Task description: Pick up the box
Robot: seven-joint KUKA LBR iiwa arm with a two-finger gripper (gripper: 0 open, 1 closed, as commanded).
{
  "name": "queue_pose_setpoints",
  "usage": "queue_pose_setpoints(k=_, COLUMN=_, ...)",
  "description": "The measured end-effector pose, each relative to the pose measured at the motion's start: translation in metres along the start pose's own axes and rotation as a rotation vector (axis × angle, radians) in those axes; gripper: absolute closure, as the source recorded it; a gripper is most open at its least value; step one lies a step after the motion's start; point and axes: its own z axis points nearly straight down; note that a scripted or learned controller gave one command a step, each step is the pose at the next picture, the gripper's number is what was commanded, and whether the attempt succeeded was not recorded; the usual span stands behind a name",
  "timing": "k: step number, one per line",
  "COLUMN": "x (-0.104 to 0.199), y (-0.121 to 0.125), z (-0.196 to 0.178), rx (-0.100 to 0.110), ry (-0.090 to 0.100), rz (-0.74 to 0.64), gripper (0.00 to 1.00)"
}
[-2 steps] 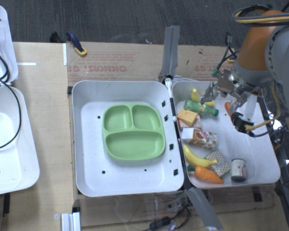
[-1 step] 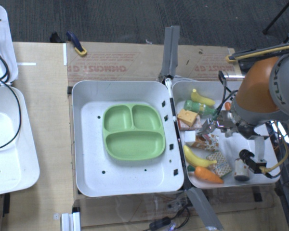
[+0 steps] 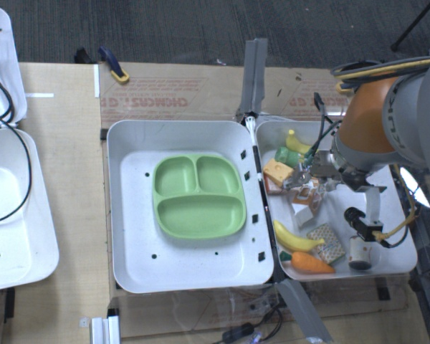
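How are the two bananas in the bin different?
The banana near the front is bigger and lies almost flat across the bin; the banana at the back looks smaller and curls more steeply. The front one lies beside the carrot in open view, clear of the arm; the back one sits right by the arm's wrist. Both are yellow and curved, and both lie in the right bin.

Bright even overhead light, soft shadows, mild glare on white bins [image 3: 122,192], sharp focus
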Motion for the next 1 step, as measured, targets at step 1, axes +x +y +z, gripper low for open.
queue_pose_setpoints(k=1, x=-0.0003, y=-0.0011, z=-0.0071, rx=0.006, ry=0.001, rz=0.003, gripper=1.00)
